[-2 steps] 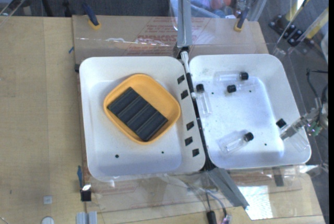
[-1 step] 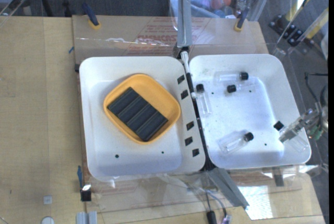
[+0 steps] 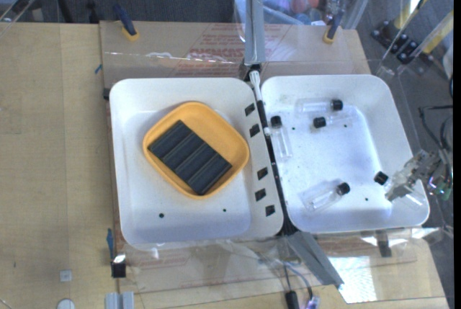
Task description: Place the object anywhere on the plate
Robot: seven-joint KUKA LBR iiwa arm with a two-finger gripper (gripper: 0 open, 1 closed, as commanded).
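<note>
Seemingly before any grasp, the fingers sit at the right bin's near right rim, too blurred to tell how far apart; nothing shows between them. The likeliest object, a clear vial, lies in that bin's near part, its long axis running left-right, black cap rightward and slightly far. Next: close across that axis, then carry left to the yellow plate.

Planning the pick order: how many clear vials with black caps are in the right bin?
4, though clear glass is hard to see. One vial lies at the back, a second vial just in front, a third vial along the left wall, and a fourth vial near the front.
</note>
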